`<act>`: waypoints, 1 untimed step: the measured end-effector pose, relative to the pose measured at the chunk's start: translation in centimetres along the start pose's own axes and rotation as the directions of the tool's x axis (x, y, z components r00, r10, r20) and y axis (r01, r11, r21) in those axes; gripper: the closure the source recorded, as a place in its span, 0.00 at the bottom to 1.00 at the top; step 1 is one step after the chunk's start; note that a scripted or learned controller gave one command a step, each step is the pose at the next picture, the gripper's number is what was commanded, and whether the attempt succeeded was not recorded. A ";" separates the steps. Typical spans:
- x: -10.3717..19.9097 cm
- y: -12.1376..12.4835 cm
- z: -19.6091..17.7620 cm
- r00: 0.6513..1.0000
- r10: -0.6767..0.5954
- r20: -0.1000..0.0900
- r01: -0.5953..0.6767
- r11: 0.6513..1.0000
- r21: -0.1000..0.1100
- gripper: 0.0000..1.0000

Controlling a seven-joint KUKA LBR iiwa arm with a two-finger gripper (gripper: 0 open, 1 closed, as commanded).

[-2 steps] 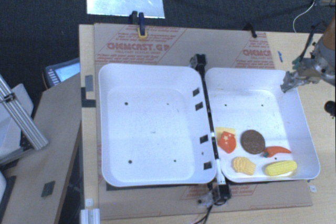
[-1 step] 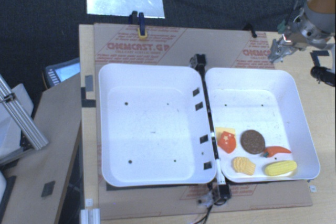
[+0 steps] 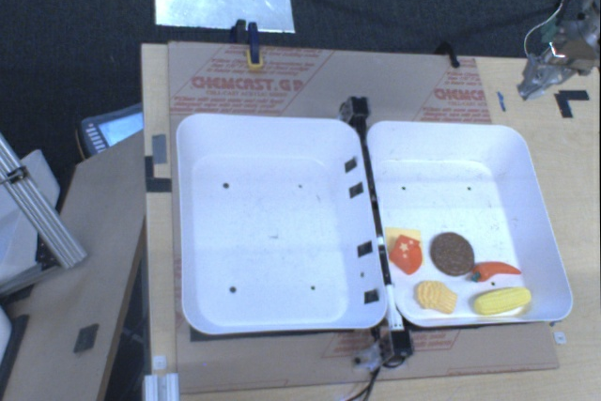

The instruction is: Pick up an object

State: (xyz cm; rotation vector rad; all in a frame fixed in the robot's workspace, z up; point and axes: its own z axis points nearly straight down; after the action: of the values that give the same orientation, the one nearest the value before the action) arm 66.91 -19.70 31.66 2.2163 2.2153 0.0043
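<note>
Camera view: gripper (image 3: 547, 70) sits top right, off past the far right corner of the right bin (image 3: 526, 155), well apart from the objs. Can't tell its state, too small and blurred.

All objs cluster in the right bin's near part, by the divider. Brown disc (image 3: 452, 253) is the landmark: red-yellow piece (image 3: 405, 251) just beside it toward the divider, waffle-like yellow piece (image 3: 436, 297) nearer the camera, corn cob (image 3: 501, 300) near the front edge, red chili (image 3: 493, 270) betw. disc and cob. Left bin (image 3: 272, 127) has bare walls.

Judgement: prob. light, stiff plastic toy food, a bit slick. Corn cob looks easiest; take it across its narrow middle.
</note>
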 end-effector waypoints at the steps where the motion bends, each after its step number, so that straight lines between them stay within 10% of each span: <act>1: -1.0 0.0 -3.4 1.000 -0.002 -0.001 0.002 1.000 0.001 1.00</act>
State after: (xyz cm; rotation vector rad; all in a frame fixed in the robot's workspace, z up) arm 66.92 -20.69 35.09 2.2150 2.2178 0.0046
